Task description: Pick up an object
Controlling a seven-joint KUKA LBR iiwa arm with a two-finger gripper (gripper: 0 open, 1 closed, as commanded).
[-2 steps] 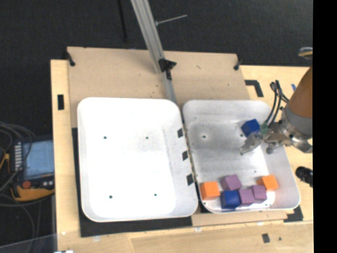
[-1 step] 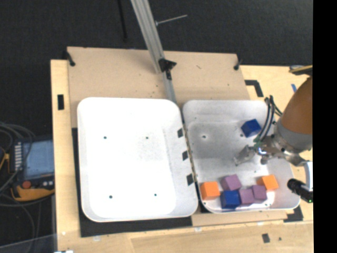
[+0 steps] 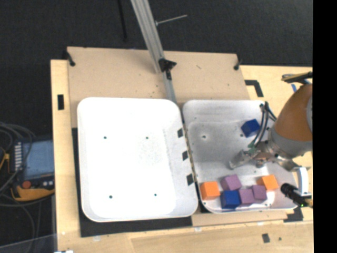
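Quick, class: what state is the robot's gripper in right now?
Gripper: low in the right bin, nothing seen held; open or closed cannot be told.

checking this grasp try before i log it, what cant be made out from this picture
- Gripper, camera view: small and blurred over the right bin; open or shut cannot be read, nor whether it holds anything.
- Arm: cut off at the right edge, and it covers that bin's right side.
- Blocks along the bin's front wall, such as the purple block: packed close; whether they touch or overlap is unclear.
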